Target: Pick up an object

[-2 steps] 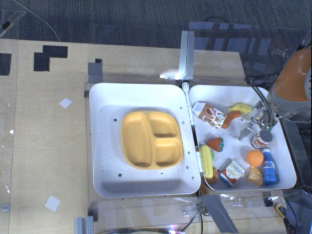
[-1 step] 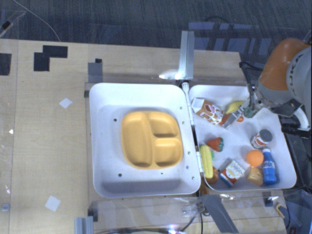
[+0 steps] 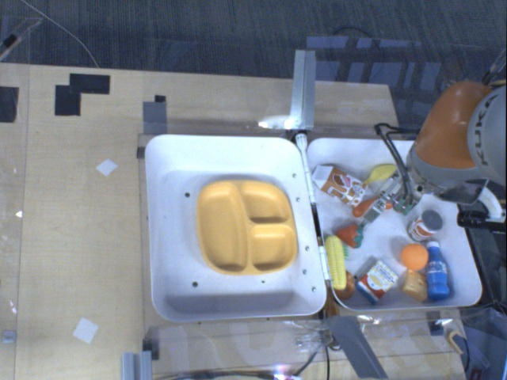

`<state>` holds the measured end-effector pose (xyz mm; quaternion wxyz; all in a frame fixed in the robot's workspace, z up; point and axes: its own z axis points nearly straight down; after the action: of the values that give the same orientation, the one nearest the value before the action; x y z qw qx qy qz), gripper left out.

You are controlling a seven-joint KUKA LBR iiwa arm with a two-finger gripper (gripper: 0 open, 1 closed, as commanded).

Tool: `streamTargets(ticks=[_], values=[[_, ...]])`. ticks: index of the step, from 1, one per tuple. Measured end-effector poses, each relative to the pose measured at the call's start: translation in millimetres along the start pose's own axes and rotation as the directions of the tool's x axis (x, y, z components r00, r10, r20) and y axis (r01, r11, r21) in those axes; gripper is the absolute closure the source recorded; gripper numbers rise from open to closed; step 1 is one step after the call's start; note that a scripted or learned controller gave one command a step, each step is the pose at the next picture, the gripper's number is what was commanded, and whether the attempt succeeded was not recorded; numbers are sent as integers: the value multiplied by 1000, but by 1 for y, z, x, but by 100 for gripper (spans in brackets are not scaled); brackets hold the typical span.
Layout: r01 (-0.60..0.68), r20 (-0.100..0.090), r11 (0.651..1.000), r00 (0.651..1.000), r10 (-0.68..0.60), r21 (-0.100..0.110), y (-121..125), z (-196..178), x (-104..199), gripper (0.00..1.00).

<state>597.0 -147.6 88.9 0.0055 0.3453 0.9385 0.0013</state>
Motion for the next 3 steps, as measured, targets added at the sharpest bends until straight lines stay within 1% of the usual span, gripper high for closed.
streamTargets(ticks=[1,2,3], values=[[6,12,1000,1000,-6,-6,3,-15,-3,100],[123,-3,992,992,-123,1,11,-4,14,100],[192,5,981,981,-192,-1,27,-64,-27,100]])
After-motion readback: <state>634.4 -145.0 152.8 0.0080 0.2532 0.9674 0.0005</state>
